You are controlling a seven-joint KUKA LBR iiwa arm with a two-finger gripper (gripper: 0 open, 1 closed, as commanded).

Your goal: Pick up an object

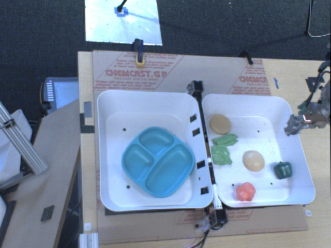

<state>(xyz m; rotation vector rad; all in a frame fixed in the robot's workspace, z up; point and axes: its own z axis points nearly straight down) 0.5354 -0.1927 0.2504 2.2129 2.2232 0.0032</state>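
Observation:
The right bin (295, 154) holds a tan round cookie-like piece (220, 123), two green leafy pieces (223, 148), a pale round bun (254, 160), a dark green pepper (282, 170) and a red-orange piece (245, 191). My gripper (296, 125) hangs at the bin's right rim, above and right of the pepper, with nothing seen in it. All the items lie apart from it.
The left bin (111, 112) holds a blue divided plate (158, 161). A black clip strip (201, 138) joins the two bins. Both sit on a cardboard sheet (155, 71) on the bench. A laptop-like device (57, 93) and a metal rail (20, 143) stand at left.

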